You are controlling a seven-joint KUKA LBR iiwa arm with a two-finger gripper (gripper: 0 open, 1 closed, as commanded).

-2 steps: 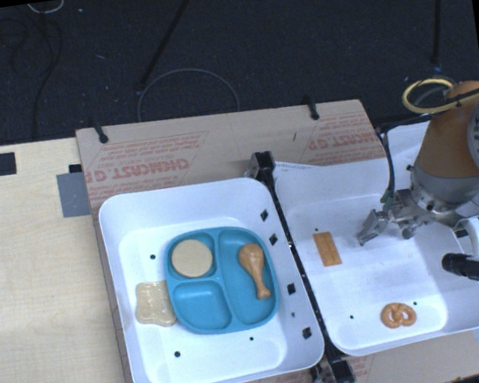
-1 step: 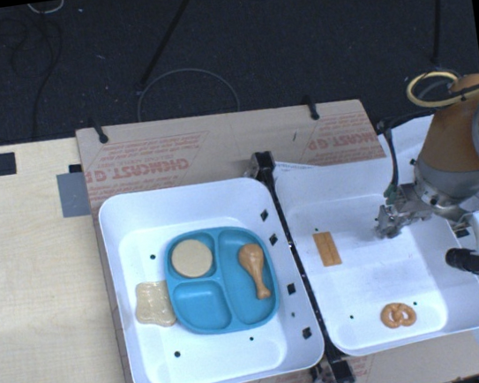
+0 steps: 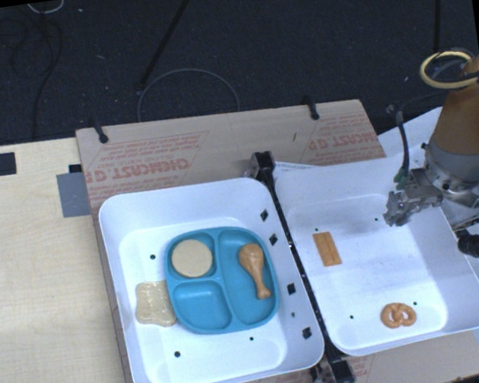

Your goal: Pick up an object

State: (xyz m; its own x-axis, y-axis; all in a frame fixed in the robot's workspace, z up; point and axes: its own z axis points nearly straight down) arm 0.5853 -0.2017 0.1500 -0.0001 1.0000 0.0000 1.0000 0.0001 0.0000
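In the right bin (image 3: 433, 291) lie an orange-brown rectangular bar (image 3: 326, 248) near its left side and a pretzel (image 3: 398, 316) toward the front. My gripper (image 3: 400, 207) hangs over the right bin's back right part, well to the right of the bar, with nothing visibly between its fingers. The left bin (image 3: 129, 225) holds a blue divided tray (image 3: 213, 310) with a round cracker (image 3: 191, 258) and a chicken drumstick (image 3: 254, 268) in its compartments. A pale slice of bread (image 3: 154, 304) lies beside the tray's left edge.
A black clamp strip (image 3: 286, 250) runs between the two bins. Cardboard (image 3: 215, 149) lies under the bins, with a wooden table surface (image 3: 34, 306) to the left. The arm's orange and grey wrist (image 3: 465, 135) stands at the right edge.
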